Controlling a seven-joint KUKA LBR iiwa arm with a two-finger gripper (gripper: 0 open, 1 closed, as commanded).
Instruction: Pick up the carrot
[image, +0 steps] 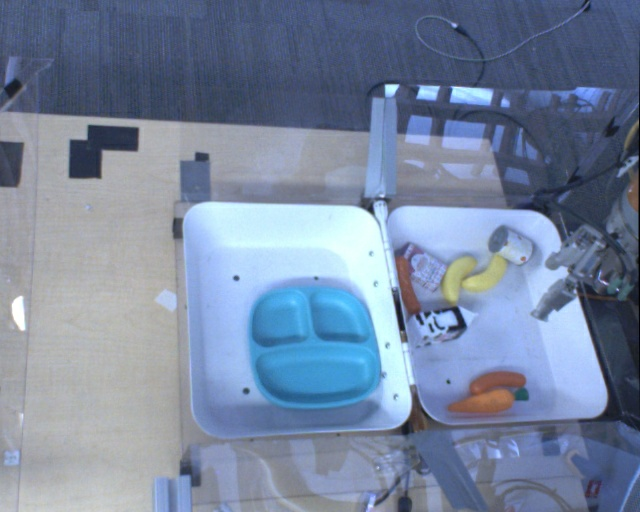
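The carrot (484, 403) is orange with a small green stub at its right end. It lies flat near the front wall of the right bin (575, 350). Touching it just behind lies a shorter red-orange vegetable (497, 381). My gripper (557, 277) hangs over the bin's right side, well behind and to the right of the carrot. Its two fingers are spread apart, open, with nothing between them.
In the right bin lie two yellow banana-like pieces (472, 277), a grey-white cylinder (511, 244), a small packet (428, 268), a red stick (405, 285) by the left wall and a black-and-white item (440, 324). A blue divided plate (314, 346) sits in the left bin (220, 300).
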